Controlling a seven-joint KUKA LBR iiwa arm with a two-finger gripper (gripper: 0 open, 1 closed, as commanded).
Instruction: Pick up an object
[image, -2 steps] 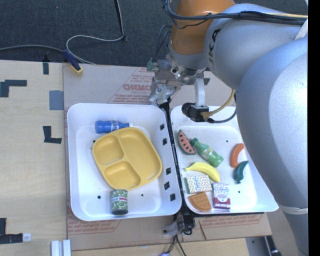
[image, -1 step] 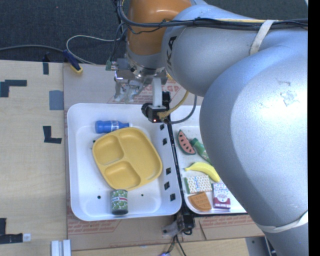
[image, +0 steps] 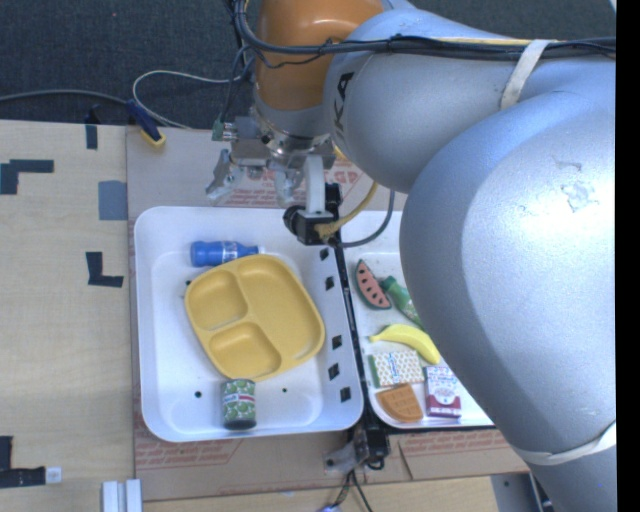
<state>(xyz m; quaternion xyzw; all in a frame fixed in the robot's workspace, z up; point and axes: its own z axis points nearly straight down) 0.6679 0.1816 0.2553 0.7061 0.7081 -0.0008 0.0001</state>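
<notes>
No label here can be read: the small green-patterned can (image: 238, 403) and the red-and-white packet (image: 441, 392) both carry print, but it is too small and blurred to make out.

The grey arm (image: 500, 200) with its orange band sweeps in from the right and covers most of the right-hand shallow white bin (image: 390, 418). Its pincer (image: 262, 176) hangs over the worktop (image: 60, 300) just beyond the far rim of the left-hand shallow white bin (image: 148, 330), above the printed cardboard edge there. Whether its fingers are spread or pressed together I cannot tell, and nothing shows between them.

In the left bin I count three things: one yellow plastic tray with three compartments (image: 255, 315) lying flat across the middle, one blue bottle on its side (image: 222, 252) touching the tray's far edge, and the can standing upright at the near rim, just beside the tray's near corner. Open floor remains along the left wall and the near right corner.

In the visible strip of the right bin: one watermelon slice (image: 372, 285), one green item (image: 402, 297) partly under the arm, one yellow banana (image: 410, 340), one yellowish dotted block (image: 396, 366), one orange waffle-like piece (image: 402, 402) and the packet, all crowded together.
</notes>
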